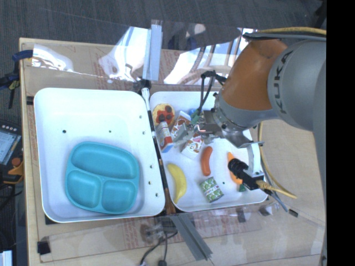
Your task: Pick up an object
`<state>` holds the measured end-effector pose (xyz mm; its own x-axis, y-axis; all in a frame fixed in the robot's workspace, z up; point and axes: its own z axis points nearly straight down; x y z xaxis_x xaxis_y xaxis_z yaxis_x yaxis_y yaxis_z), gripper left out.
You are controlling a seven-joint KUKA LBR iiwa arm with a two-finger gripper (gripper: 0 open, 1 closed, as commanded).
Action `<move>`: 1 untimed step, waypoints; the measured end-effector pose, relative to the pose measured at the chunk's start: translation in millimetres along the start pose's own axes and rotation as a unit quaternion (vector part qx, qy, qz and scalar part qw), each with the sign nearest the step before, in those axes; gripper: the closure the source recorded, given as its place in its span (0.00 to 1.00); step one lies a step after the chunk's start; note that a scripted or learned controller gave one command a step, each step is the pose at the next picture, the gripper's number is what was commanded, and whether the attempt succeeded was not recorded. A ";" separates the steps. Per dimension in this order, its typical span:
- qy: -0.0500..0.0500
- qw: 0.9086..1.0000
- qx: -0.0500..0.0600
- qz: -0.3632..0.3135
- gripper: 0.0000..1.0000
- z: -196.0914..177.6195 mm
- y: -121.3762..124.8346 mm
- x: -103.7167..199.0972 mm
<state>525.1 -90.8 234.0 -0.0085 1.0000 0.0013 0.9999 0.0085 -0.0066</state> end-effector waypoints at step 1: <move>-0.003 0.999 -0.001 -0.044 0.00 143.7 -1.4 -27.7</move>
<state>522.9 -118.4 90.2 -0.0972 0.9953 -0.0037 0.9952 0.0972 -0.0054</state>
